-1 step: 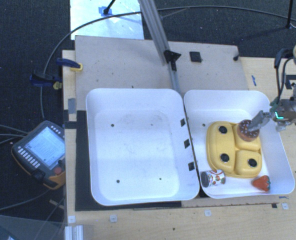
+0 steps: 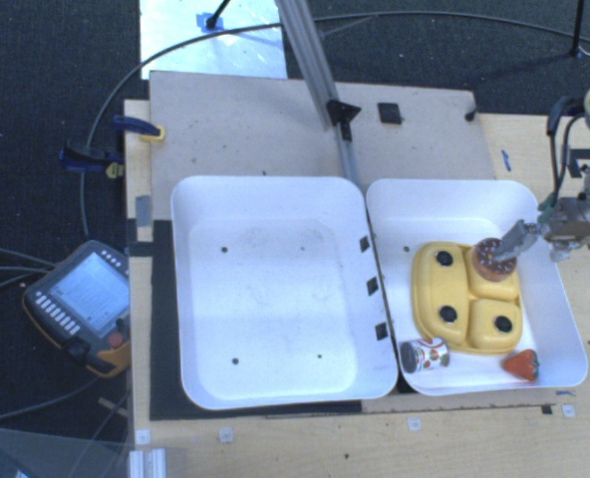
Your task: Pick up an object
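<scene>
The right bin (image 2: pixel 534 202) holds a yellow moulded toy (image 2: pixel 464 297) with black dots on its lobes. A brown sprinkled doughnut (image 2: pixel 491 258) rests on the toy's upper right lobe. A small tin can (image 2: pixel 425 355) lies on its side at the bin's front, and a red strawberry (image 2: pixel 520 364) sits in the front right corner. My gripper (image 2: pixel 514 240) reaches in from the right, its tip right at the doughnut's upper right edge. I cannot see whether it touches the doughnut.
The left bin (image 2: pixel 190 267) lies beside the right one, with a shared rim (image 2: pixel 372 287) carrying black tabs between them. A metal pole (image 2: pixel 310 53) slants over the bench's back. A teach pendant (image 2: pixel 81 307) sits off the bench at left.
</scene>
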Available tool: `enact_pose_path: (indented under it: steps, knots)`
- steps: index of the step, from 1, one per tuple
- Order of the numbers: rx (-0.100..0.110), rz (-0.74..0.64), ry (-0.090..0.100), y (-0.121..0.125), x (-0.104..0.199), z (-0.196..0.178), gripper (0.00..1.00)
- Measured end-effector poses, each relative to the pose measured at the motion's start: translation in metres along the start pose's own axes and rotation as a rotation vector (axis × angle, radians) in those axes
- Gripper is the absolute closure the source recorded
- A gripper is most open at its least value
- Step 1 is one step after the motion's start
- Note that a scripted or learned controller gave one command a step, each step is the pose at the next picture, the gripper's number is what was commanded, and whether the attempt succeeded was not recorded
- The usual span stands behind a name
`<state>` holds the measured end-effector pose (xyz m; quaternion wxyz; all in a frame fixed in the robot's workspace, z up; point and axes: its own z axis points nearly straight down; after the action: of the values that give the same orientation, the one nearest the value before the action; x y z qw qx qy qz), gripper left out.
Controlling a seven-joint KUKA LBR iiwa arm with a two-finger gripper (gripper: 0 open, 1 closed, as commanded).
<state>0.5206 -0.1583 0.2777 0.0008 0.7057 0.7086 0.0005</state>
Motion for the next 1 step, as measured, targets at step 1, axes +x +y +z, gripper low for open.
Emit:
enact_pose_path:
  steps: [1]
  knots:
    - [0.002,0.003,0.001,-0.009,-0.0038,0.0501,0.0]
